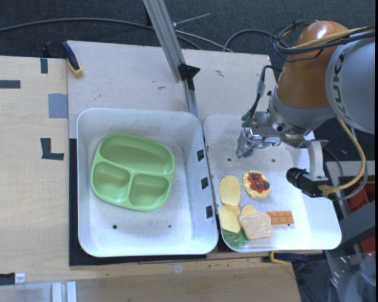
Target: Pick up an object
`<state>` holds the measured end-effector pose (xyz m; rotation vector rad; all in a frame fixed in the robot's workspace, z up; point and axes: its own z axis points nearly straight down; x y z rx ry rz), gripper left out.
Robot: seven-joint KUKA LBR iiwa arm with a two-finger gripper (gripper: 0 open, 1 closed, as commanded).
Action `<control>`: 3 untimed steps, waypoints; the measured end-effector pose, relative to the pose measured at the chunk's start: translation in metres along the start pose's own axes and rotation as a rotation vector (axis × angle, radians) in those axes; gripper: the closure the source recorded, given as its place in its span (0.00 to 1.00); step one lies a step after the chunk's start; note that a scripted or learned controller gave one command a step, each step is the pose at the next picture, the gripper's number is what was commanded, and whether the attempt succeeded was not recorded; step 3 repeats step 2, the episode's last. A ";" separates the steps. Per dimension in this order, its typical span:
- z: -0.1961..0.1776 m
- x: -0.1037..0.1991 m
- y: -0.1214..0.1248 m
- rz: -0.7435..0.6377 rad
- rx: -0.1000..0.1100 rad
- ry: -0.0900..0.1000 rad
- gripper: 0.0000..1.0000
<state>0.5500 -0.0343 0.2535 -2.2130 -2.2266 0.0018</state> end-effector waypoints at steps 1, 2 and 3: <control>0.002 0.063 0.000 -0.002 0.000 0.001 1.00; 0.010 0.107 0.008 0.000 0.000 0.000 1.00; 0.010 0.107 0.008 0.000 0.000 0.000 1.00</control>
